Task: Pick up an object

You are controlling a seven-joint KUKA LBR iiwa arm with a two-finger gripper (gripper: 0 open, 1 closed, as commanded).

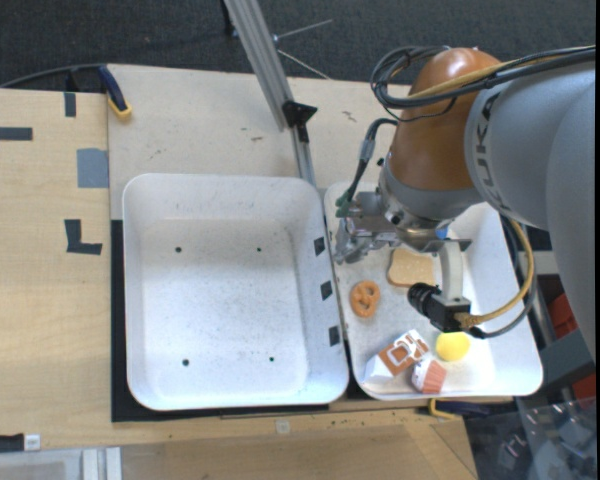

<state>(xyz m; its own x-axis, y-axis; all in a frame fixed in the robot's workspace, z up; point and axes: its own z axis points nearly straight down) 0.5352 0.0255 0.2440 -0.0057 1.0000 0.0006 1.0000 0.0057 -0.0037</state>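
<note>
My gripper (pixel 352 246) hangs over the left part of the right bin (pixel 520 368), near the wall between the two bins. Its metal fingers point down just above and left of an orange pretzel-shaped toy (pixel 365 297). A tan bread slice (pixel 412 266) lies to the gripper's right, partly under the wrist. A yellow lemon-like ball (pixel 453 346), an orange-and-white carton (pixel 403 353) and a small white-and-red cup (pixel 429 375) sit near the bin's front. Nothing shows between the fingers.
The left bin (pixel 220 288) is wide, with only small dark specks on its floor. A metal pole (pixel 265 58) slants down to the bins' back edge. The grey arm and orange band (pixel 450 118) cover the right bin's back.
</note>
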